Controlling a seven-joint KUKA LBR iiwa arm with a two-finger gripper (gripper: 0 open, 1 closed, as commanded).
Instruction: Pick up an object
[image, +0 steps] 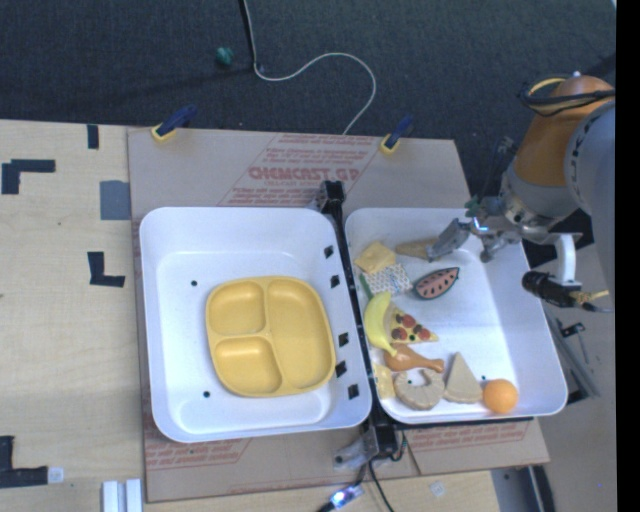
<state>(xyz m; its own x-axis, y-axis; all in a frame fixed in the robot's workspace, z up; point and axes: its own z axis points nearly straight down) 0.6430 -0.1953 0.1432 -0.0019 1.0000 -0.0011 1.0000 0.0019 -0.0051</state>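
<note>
Dark carpet runs along the top of the camera view, with a white cable (315, 68) looping across it. Below that sits a pale wood bench (60, 300) with some black tape marks, and a cardboard sheet (290, 170) pinned down by two blue-and-yellow clamps (175, 121). Red print on the cardboard is upside down and pretty blurry, so the wording can't be read for sure.

Two shallow white bins sit side by side on the cardboard. In the left bin (165, 250) lies a yellow divided plate (270, 335) with three compartments, roughly in the middle.

All the toy food is in the right bin (520, 330), mostly crowded along its left side: a yellow cheese wedge (376, 257), a watermelon slice (437, 282) with a red face and dark seeds, a banana (376, 322), a pizza slice (411, 329) with dots on it, a tan bread-like piece (462, 382), and an orange ball (500, 396) in the near right corner.

Coming in from the right, the grey arm (560, 150) with its orange band reaches over the far edge of the right bin. Its gripper (452, 240) hangs low near a flat tan piece (415, 248), just above the watermelon slice. Whether the gripper is apart or together is too hard to make out, so that stays a cannot tell.
</note>
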